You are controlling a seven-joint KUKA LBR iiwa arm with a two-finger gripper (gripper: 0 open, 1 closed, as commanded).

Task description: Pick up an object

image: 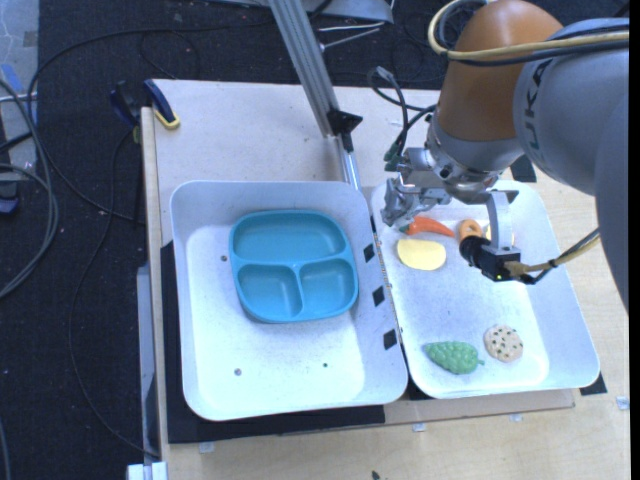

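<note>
Reaching from right, end effector [402, 208] low over right bin [560, 308], beside carrot [432, 226]

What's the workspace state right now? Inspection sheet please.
Surface: two white bins side by side, left bin, right bin, on a bench.
Job's things: in the right bin, carrot, yellow piece, green piece, cookie.
Clutter: blue divided plate in the left bin.
Grippers: gripper low at the right bin's far left corner, beside the carrot; nothing seen between its fingers.
Cables: yellow hose looped on the arm; black cables on the floor.
Surroundings: metal pole slanting over the bench.
</note>
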